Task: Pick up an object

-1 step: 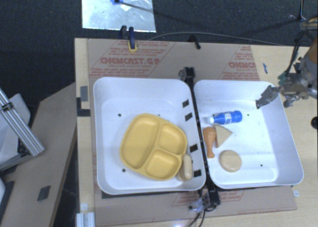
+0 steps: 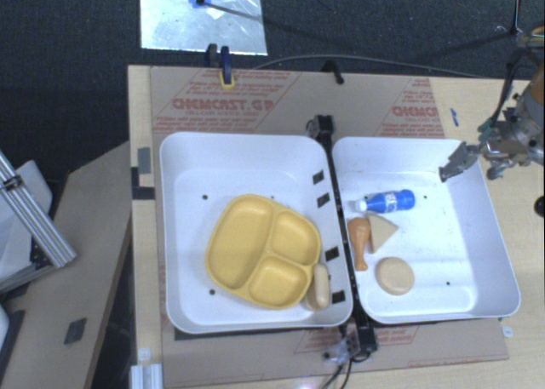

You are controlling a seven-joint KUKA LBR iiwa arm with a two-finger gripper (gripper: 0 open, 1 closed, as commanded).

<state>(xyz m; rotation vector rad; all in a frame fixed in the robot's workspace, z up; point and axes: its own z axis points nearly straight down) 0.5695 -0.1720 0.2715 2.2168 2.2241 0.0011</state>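
The right bin (image 2: 477, 225) holds a blue and white bottle (image 2: 387, 202) lying on its side, an orange drumstick-shaped piece (image 2: 361, 241), a tan wedge (image 2: 382, 229) and a round tan disc (image 2: 395, 276). In the left bin (image 2: 183, 200) lies a yellow divided tray (image 2: 262, 250) with a beige oblong piece (image 2: 319, 286) at its right edge. My gripper (image 2: 464, 162) hangs at the right bin's upper right corner, above its rim and well to the right of the bottle. Nothing sits between its fingers.
A black clip divider (image 2: 328, 183) runs between the two bins. A shiny foil sheet (image 2: 203, 2) lies on the dark floor at the top. A metal rail (image 2: 30, 213) juts in at the left edge. Both bins rest on a cardboard sheet (image 2: 255, 98).
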